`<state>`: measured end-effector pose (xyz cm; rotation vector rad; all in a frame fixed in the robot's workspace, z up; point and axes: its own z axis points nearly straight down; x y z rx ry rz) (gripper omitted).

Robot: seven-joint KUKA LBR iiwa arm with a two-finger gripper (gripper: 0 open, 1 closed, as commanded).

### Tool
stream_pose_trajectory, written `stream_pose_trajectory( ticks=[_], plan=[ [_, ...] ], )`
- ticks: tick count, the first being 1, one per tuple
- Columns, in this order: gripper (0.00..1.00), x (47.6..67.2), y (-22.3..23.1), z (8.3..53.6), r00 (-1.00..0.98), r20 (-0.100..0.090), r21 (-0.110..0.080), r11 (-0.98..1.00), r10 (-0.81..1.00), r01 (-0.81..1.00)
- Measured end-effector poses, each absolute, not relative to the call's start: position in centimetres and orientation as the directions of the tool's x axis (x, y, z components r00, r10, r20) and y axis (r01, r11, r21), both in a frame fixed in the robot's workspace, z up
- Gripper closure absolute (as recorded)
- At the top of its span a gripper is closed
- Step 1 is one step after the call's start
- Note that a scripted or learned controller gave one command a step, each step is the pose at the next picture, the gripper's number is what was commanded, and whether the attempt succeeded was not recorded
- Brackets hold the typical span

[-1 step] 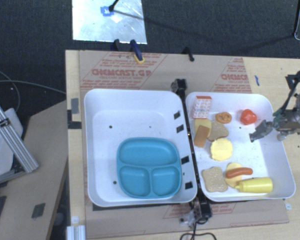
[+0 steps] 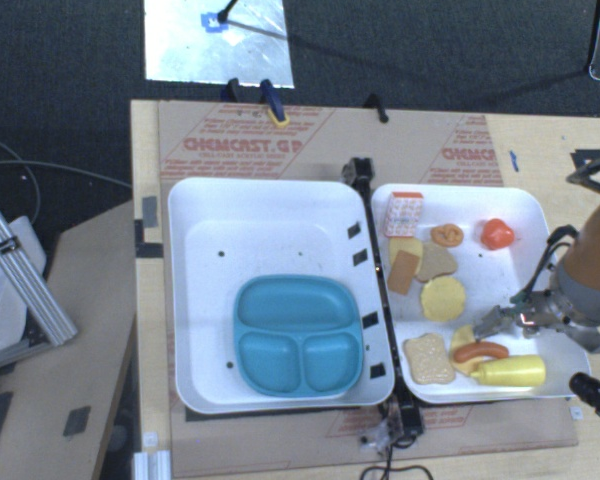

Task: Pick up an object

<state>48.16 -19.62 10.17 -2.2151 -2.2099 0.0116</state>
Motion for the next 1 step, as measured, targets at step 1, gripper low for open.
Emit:
stream_pose_trajectory(
  ticks=[1],
  plan=[
    [1.0, 48.76, -19.59, 11.99, -0.002, -0.001, 0.004, 0.002, 1.0, 1.0]
  ],
)
